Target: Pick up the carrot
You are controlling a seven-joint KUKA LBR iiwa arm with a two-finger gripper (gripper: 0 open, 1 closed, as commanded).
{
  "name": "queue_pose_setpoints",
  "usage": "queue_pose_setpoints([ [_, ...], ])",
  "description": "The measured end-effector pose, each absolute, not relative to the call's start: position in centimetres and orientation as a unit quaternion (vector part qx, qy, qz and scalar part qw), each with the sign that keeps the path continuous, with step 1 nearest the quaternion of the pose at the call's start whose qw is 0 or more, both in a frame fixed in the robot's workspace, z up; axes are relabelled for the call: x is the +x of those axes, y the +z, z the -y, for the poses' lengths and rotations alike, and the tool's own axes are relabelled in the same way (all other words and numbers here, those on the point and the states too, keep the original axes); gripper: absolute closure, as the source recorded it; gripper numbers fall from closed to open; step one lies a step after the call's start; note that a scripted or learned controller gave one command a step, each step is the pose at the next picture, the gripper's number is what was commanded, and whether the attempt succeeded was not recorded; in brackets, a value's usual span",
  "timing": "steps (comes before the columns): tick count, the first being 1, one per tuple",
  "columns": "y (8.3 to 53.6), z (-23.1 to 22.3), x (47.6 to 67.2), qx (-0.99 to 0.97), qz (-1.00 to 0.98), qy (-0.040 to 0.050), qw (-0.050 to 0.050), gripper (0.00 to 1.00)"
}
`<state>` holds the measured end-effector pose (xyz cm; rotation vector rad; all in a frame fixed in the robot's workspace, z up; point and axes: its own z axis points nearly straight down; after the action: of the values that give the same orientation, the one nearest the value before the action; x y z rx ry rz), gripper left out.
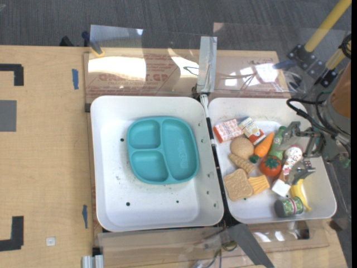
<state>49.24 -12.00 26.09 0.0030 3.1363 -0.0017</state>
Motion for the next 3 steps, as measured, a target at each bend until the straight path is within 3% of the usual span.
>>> queue_pose_setpoints([
  [1, 10.8, 10.3, 49.7, 0.023, -1.000, -0.0004, 0.005, 0.00],
  [2, 9.0, 10.5, 48.4, 0.087, -0.996, 0.0008, 0.006, 0.00],
  [3, 9.0, 9.7, 53.4, 0.094, -0.996, -0.0004, 0.008, 0.00],
])
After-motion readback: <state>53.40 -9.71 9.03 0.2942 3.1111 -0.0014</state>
